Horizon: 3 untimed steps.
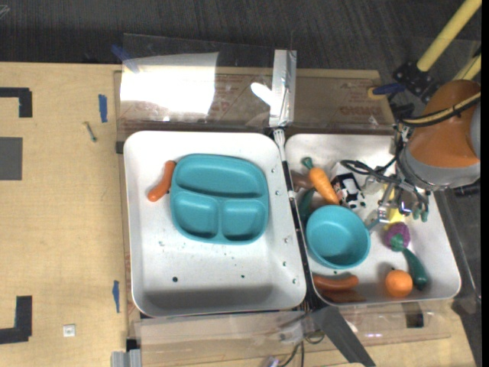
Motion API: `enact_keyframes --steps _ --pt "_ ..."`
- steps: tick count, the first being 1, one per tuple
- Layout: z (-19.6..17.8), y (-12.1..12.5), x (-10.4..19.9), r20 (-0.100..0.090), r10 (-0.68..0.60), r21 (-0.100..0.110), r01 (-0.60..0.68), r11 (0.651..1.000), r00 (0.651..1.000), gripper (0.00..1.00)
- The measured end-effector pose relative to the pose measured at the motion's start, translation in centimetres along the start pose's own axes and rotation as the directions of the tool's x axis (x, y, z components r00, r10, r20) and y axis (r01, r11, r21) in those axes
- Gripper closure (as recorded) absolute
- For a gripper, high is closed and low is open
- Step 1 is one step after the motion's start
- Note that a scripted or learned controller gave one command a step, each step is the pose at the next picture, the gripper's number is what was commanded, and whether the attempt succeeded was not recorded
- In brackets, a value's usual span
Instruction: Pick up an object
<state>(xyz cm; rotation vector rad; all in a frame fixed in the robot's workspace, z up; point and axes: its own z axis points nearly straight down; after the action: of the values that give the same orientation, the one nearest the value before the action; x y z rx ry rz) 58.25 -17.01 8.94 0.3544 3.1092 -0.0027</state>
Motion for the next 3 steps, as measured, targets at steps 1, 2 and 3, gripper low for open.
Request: enact_keyframes --steps 1,2,3 --pt "0.0 -0.6 5.5 -0.004 0.045 0.001 -0.045 0.999 0.999 0.0" --pt "-3.1 -1.2 7.9 -0.007 -0.195 -0.002 0.195 0.981 0.981 0.0" --pt "-3.7 -4.4 9.4 -0.008 -0.254 -0.003 0.254 0.967 0.967 0.0"
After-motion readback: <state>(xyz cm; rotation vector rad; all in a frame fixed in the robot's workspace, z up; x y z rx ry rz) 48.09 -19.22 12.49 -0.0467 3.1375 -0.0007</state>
